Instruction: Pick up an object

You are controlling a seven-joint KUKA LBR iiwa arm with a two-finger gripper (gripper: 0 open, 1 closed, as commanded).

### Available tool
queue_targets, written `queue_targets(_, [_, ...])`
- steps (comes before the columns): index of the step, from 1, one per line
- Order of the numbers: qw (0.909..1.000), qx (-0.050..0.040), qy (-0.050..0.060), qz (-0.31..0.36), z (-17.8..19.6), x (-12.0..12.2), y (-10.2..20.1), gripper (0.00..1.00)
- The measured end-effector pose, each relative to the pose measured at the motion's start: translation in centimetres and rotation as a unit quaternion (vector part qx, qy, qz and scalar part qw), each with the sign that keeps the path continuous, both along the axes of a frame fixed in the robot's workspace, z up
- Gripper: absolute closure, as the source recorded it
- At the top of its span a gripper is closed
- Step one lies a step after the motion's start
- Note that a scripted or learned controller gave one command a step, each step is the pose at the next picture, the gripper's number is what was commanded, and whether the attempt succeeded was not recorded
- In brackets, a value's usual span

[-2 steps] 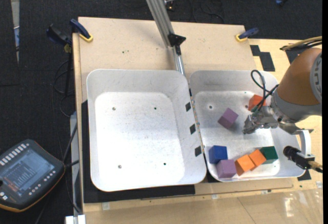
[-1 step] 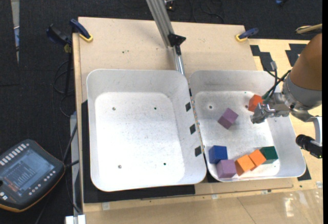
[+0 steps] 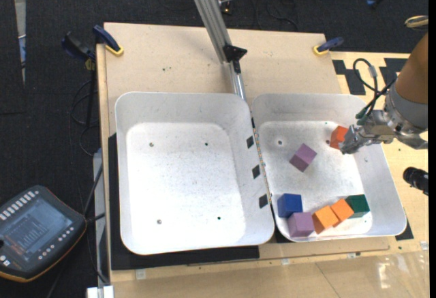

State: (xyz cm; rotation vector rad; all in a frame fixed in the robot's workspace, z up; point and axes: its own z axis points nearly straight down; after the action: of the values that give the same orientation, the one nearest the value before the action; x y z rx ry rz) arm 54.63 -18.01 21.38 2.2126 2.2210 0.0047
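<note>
my gripper sits low in the right bin, against an orange block; whether it grips, i cannot tell.

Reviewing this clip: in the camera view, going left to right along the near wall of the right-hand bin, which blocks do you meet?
Blue block → purple block → orange block → green block. They sit in a loose row in the right bin, near its front wall.
</note>
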Motion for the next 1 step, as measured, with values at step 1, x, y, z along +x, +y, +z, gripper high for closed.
queue_targets(1, [1.0000, -0.0003, -0.001, 0.000, 5.35, 0.19, -0.02, 1.00])
